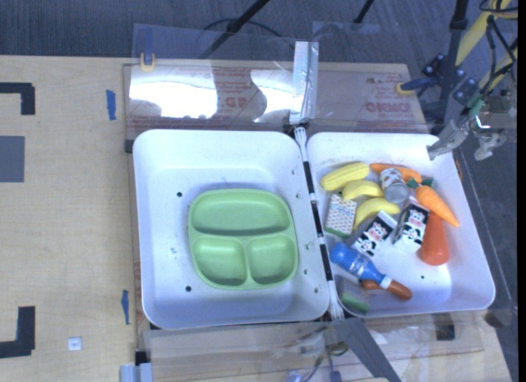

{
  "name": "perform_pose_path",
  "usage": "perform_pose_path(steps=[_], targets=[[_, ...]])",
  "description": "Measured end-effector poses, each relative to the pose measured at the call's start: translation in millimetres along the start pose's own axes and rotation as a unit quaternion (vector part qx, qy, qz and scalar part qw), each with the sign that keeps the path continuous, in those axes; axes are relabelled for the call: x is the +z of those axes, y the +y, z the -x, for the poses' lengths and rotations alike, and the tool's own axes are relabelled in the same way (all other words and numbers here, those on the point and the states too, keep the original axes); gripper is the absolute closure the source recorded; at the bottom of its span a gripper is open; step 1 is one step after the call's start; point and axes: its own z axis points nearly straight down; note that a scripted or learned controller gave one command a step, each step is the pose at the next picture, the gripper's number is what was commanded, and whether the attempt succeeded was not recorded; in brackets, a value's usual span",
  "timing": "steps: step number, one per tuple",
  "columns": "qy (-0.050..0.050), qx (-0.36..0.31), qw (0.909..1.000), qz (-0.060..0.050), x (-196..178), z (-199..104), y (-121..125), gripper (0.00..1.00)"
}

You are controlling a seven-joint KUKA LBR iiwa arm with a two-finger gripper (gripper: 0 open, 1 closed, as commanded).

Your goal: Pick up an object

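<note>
Overhead, the wooden bench (pixel 66 232) carries two white bins (pixel 156 175); the claw (pixel 448 138) hovers, its grip unreadable.

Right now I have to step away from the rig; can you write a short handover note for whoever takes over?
Gripper: at the far right corner of the right bin, above the rim, holding nothing I can see.
Right bin: bananas, carrot, blue bottle, two small cartons, other small items, all piled together.
Left bin: green divided plate.
Done: nothing picked.
Left: go down, grasp one item, lift.
</note>
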Motion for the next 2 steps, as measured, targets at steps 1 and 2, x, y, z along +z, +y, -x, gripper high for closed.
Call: perform_pose_path(steps=[1,2], targets=[[0.0,0.042,0.9991,0.001,155.4,-11.5,-16.1,0.0],[-0.002,0.027,0.9996,0.013,173.4,-9.5,-23.7,0.0]])
